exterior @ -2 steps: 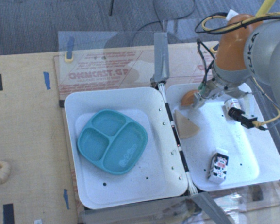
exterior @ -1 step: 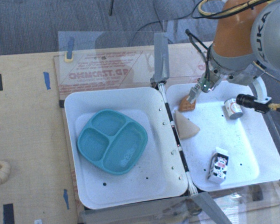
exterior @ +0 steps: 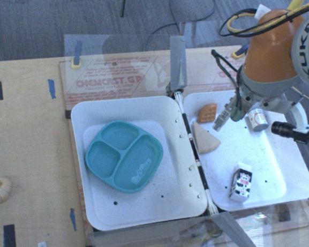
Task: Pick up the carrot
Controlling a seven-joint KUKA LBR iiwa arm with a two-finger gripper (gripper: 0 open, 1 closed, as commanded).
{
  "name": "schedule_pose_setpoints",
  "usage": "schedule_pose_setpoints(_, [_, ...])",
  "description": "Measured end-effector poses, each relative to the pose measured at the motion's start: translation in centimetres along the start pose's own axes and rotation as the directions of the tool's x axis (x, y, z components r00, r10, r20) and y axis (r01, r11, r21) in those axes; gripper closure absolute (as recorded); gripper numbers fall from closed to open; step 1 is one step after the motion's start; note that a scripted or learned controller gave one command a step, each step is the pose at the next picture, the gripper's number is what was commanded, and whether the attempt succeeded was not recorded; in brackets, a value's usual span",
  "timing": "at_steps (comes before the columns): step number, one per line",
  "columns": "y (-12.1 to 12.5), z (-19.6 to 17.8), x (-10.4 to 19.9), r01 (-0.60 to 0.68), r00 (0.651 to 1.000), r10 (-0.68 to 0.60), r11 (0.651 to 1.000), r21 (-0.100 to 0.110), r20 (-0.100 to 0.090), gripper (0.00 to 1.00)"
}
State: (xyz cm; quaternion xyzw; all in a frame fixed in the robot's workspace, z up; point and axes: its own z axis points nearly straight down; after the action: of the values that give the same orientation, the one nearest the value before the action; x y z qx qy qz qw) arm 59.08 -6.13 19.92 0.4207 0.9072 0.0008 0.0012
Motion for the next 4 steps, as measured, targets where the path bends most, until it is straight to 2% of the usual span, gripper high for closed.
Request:
schedule_pose_setpoints(1, [1.0,1.4,2.9,0.338,0.941,-0.338,0.941,-0.001,-0.001,1.0])
schedule_pose_setpoints(2, [-0.5,-1.2,-3.7,0.741,0.671,-0.741,0.671,-0.001,0.007,1.0])
schedule_pose_setpoints(3, [1.5,1.3,0.1,0.986,0.165,-0.986,0.165,-0.001,0.003,1.0])
schedule_pose_setpoints(4, [-4.4,1.4,4.9,0.967,-0.255,-0.967,-0.255,-0.001,0.002,1.0])
